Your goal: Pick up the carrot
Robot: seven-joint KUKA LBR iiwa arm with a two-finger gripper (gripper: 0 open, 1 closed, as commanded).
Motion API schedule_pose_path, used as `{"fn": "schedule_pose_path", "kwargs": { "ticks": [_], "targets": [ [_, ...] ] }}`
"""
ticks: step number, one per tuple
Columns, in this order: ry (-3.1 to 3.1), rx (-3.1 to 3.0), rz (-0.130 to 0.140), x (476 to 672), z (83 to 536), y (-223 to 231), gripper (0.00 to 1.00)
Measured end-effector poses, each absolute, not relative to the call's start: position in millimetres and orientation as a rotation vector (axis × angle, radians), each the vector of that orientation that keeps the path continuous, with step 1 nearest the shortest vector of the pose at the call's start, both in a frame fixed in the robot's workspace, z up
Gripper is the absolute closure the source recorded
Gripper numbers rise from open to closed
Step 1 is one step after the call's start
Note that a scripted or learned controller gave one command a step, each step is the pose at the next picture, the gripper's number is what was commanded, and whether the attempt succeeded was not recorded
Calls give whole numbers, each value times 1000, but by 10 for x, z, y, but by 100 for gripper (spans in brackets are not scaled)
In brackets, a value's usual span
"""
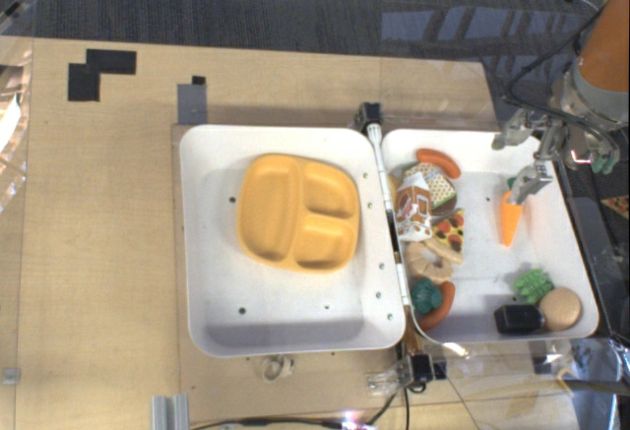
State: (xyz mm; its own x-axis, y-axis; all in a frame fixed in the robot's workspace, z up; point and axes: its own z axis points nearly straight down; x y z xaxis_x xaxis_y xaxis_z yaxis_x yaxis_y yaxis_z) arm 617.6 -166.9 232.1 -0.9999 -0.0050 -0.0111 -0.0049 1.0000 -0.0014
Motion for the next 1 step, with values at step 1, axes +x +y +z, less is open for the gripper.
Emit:
{"fn": "schedule_pose_path", "kwargs": {
  "ticks": [1],
  "targets": [
    [3126,-111,-5,6063,928,-2021,0]
  ]
}}
